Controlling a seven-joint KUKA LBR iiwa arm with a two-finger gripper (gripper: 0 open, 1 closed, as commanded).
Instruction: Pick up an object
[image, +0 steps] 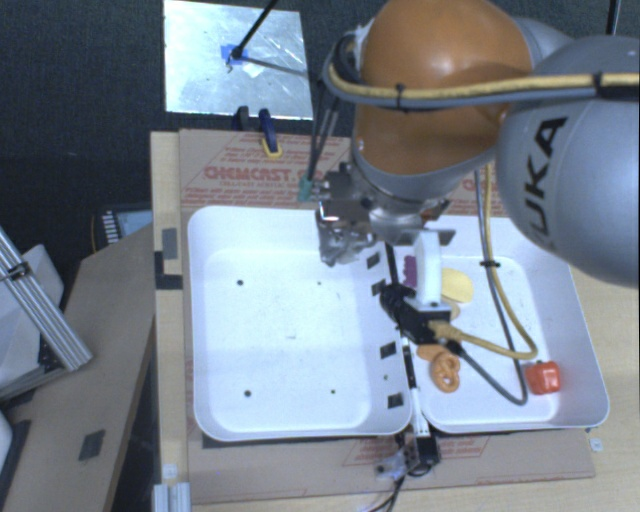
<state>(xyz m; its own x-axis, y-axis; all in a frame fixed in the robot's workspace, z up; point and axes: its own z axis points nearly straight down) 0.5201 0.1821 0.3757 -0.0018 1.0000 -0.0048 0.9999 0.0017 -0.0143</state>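
Observation:
My gripper (338, 245) hangs over the far right corner of the left bin (230, 300), close to the divider between the bins. Nothing is visible in it. The big grey and orange wrist covers much of the right bin (575, 330). In that bin lie a yellow piece (458, 287), an orange pretzel-shaped thing (447, 371) near the front, a red-orange block (542, 377) at the front right, and a small purple thing (409, 268) half hidden beside the wrist.
Brown cardboard (240, 170) lies under both bins. A blue and yellow clamp (268, 132) sits at the cardboard's far edge. Aluminium framing (40, 310) stands off the bench to the left.

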